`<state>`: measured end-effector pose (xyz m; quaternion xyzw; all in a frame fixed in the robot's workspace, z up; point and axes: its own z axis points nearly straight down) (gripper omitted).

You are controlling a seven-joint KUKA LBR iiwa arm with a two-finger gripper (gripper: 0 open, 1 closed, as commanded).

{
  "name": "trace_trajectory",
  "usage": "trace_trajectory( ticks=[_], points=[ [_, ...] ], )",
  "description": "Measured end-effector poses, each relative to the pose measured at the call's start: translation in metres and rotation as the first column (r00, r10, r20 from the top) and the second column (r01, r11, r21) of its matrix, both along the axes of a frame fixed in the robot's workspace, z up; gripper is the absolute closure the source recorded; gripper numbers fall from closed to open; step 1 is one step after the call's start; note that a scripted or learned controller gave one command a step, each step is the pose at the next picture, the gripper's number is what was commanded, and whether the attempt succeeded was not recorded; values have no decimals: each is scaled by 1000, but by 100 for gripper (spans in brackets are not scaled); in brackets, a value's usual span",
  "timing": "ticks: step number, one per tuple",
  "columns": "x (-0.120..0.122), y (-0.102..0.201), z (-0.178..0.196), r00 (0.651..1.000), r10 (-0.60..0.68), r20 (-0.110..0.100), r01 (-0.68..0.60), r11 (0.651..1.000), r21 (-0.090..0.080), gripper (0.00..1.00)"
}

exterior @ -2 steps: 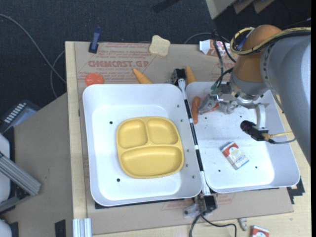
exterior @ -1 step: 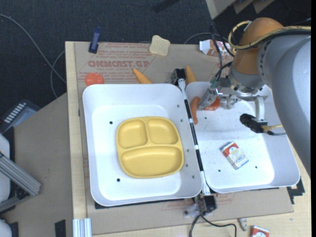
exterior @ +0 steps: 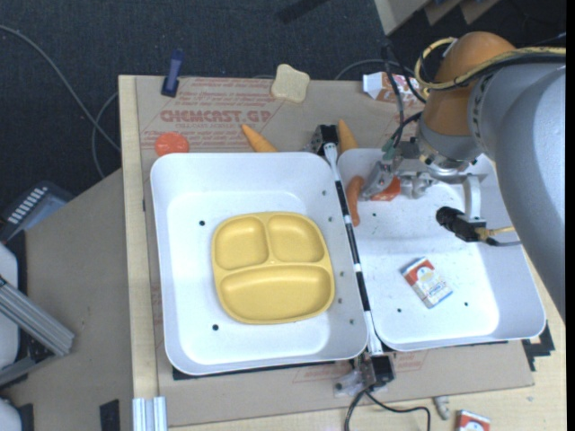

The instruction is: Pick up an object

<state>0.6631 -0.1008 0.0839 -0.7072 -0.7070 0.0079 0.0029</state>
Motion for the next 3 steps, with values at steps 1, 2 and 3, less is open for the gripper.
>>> trace_trajectory(
  ticks=[1, 2, 3],
  points=[
    [0, -2, -1, 1000, 1, 0, -1, 1000, 3, 0],
    [0, 1, 0, 1000, 0, 0, 0, 1000, 1, 0],
    [1, -5, -1, 1000, 0, 4, 0, 1000, 4, 0]
  ],
)
